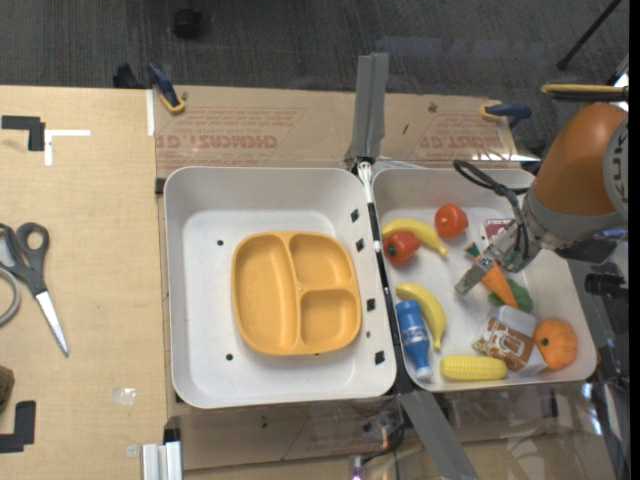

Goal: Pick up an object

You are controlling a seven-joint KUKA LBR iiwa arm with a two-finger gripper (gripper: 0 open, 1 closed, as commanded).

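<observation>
Camera view: the gripper (478,273) hangs low in the right bin (585,303), touching the carrot (499,284); whether its fingers grip it I cannot tell. Nothing is lifted; the pick remains undone.

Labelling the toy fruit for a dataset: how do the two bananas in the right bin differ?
The upper banana lies more crosswise, beside the red tomato; the lower banana runs more lengthwise, alongside the blue bottle. The upper banana touches a red pepper at its left end; the lower banana does not. Both are yellow and curved.
</observation>
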